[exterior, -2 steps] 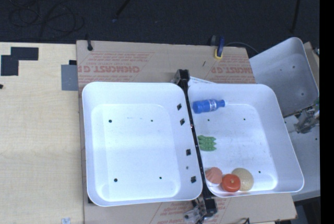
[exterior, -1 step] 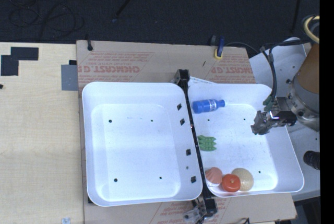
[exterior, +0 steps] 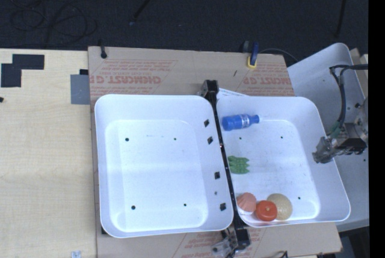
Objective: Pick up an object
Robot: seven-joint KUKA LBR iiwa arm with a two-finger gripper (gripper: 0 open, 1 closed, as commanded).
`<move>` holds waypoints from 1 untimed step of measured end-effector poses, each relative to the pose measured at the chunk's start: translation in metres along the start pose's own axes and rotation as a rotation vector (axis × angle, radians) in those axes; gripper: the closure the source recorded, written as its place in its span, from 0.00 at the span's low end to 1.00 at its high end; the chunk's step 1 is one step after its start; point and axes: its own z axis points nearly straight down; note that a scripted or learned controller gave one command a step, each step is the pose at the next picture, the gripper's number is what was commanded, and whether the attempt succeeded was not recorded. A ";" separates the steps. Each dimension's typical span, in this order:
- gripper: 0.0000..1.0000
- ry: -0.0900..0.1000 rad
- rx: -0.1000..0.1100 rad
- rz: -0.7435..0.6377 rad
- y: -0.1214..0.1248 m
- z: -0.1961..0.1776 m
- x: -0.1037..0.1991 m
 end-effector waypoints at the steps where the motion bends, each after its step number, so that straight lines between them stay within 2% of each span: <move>1: 1.00 0.001 -0.001 -0.002 0.001 0.032 -0.049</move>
